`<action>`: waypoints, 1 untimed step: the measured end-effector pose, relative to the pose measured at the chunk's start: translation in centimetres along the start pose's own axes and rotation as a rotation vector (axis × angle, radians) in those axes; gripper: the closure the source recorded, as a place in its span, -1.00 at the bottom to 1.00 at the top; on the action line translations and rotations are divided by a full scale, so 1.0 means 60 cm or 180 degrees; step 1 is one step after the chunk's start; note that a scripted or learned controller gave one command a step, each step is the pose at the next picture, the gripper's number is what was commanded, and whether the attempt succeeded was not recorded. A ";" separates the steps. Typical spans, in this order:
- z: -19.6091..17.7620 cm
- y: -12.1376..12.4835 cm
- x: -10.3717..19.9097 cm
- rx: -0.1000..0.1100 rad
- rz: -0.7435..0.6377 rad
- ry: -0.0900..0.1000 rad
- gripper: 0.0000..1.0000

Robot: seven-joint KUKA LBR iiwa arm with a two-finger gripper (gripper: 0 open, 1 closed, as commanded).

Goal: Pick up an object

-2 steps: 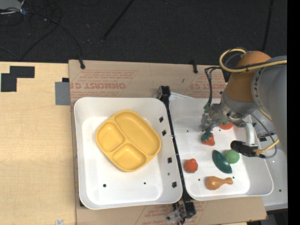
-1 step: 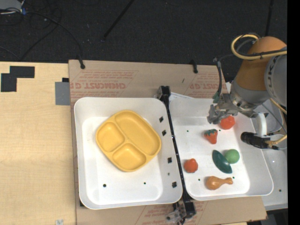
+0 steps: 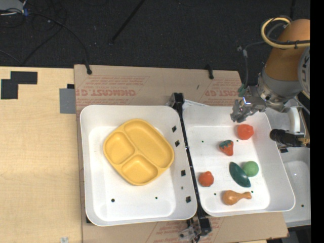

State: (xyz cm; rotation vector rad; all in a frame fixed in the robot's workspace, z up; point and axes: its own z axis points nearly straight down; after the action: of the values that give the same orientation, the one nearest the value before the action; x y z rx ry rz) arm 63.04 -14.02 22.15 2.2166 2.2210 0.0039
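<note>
There were two white bins. The left bin (image 3: 96,135) held one yellow divided plate (image 3: 138,151). The right bin (image 3: 276,186) held six toy foods: a red tomato (image 3: 245,131), a strawberry (image 3: 227,147), a small orange-red fruit (image 3: 206,178), a dark green vegetable (image 3: 238,174), a green ball (image 3: 251,168) touching it, and a chicken leg (image 3: 235,197). The gripper (image 3: 242,110) was above the far edge of the right bin, near the tomato, and held nothing; how far it was open I cannot tell.

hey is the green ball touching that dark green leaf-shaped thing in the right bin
Touching. The camera view shows the green ball pressed against the dark green piece's upper right edge in the right bin, with no white floor visible between them.
</note>
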 end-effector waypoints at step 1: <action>-0.089 0.001 -0.001 0.0004 0.0000 0.0000 1.00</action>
State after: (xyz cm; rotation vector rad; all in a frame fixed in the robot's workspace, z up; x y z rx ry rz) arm 63.10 -14.10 27.48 2.2174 2.2216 0.0025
